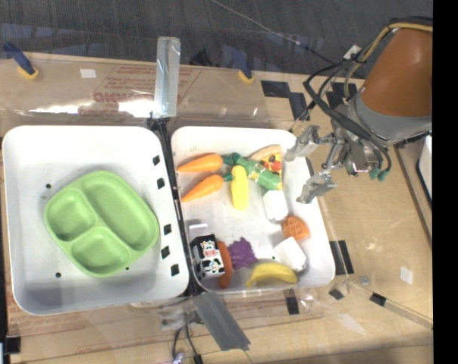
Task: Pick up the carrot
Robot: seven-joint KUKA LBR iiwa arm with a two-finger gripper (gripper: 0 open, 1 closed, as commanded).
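The right bin [320, 237] is crowded, and two carrots lie well left of the claw [311, 169], so a descent risks grabbing the corn [239, 187] or the wrong item. The upper carrot [200, 162] and lower carrot [202, 186] lie near together; the claw's fingers stand apart, holding nothing. No label is legible, only faint red print on the plastic sheet [123, 89] beyond the bins.

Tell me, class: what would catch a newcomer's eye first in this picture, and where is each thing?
The bright green plate with three sections stands out, sitting alone in the left bin. Next comes the crowd of toy food in the right bin: two carrots near its top left, a corn cob beside them, a banana at the bottom. The gripper hangs over that bin's right edge, holding nothing.
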